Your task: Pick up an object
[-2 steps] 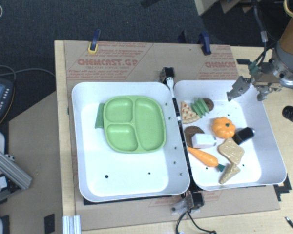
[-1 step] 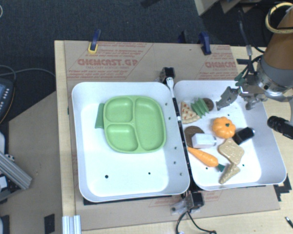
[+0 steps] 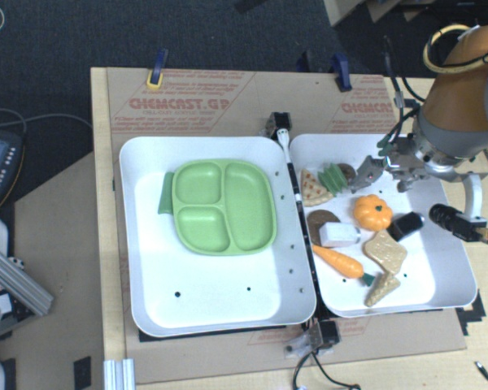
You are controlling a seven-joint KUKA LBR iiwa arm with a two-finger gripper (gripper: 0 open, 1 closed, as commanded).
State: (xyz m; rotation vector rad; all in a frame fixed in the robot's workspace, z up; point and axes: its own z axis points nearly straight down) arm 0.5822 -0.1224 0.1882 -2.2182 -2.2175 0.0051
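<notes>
Your left bin [image 3: 146,242]: one green divided plate [image 3: 224,205]. Your right bin [image 3: 447,254]: toy pumpkin [image 3: 372,213] at centre, carrot [image 3: 338,260] near it, cracker [image 3: 386,253], green leafy piece [image 3: 336,177] at the far left. Gripper [image 3: 388,169] hovers over the bin's far side, just beyond the pumpkin; whether its jaws are parted or closed, you cannot tell.

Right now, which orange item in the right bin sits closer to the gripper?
The round orange pumpkin, just below the gripper; the long carrot lies farther, toward the bin's front.
</notes>
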